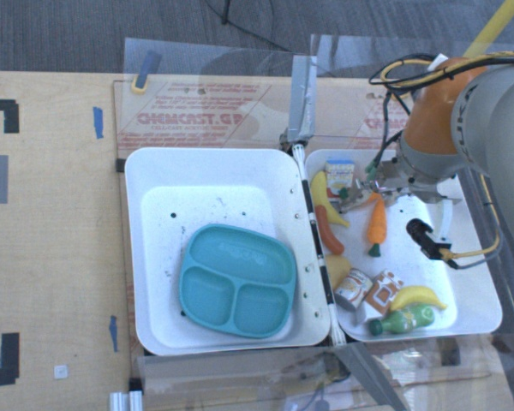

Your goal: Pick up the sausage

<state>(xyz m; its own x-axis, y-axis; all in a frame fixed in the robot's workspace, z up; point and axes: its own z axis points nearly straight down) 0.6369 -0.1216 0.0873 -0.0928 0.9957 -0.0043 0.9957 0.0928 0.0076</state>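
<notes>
The sausage (pixel 330 231) is a reddish-brown link lying lengthwise along the left wall of the right bin (pixel 475 302). My gripper (pixel 353 199) hangs low over the upper part of that bin, just above and to the right of the sausage's upper end. It sits between a yellow banana (pixel 319 192) and an orange carrot (pixel 376 223). Nothing shows as held in it. The arm's orange band (pixel 437 118) is behind it at the upper right.
A small milk carton (pixel 340 174) stands at the right bin's back. A can (pixel 353 288), a snack box (pixel 382 292), a second banana (pixel 418 297) and a green bottle (pixel 403 319) crowd its front. The left bin (pixel 154 187) holds a teal divided plate (pixel 237 279).
</notes>
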